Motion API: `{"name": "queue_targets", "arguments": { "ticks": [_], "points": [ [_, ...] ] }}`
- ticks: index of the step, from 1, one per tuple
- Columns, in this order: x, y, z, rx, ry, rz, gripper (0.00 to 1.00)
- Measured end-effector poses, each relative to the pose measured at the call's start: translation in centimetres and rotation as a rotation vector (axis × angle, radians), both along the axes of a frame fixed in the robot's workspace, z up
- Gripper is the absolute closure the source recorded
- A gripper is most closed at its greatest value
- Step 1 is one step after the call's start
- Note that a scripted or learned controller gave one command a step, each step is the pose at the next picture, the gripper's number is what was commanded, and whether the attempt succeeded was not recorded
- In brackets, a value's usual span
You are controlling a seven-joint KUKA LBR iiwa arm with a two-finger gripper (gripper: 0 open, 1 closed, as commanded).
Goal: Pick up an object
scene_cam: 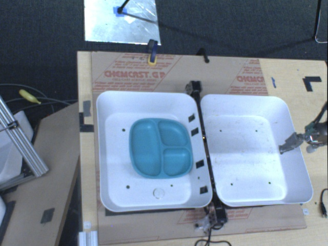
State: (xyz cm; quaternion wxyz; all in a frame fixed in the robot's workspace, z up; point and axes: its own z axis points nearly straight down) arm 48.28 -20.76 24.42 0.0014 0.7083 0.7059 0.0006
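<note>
Camera view: The bench [128, 65], covered by a brown printed cardboard sheet, carries two shallow white plastic bins side by side. The left bin [115, 106] holds a teal plastic divided plate [160, 148] with three compartments, lying flat near the bin's centre, slightly toward its right wall. A small round white disc [158, 192] lies on the floor of the same bin just beside the plate's near edge, toward the bin's near wall. The right bin [246, 152] has a scuffed floor. The grey two-finger pincer [293, 143] sits at the right bin's right wall, over its rim, well apart from the plate. Whether its fingers are apart or together cannot be told. Nothing is seen between them.
</note>
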Motion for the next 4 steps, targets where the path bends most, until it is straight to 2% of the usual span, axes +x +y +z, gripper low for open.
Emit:
{"name": "queue_targets", "arguments": {
  "ticks": [1,2,3,4],
  "points": [
    [5.6,1.7,-7.5,0.003,0.004,0.011,0.00],
    [2.1,0.0,-15.3,0.003,0.009,0.002,0.00],
    [7.5,3.7,-16.0,0.002,-0.001,0.011,0.00],
    [0.9,0.4,-16.0,0.001,0.007,-0.001,0.00]
  ]
}}
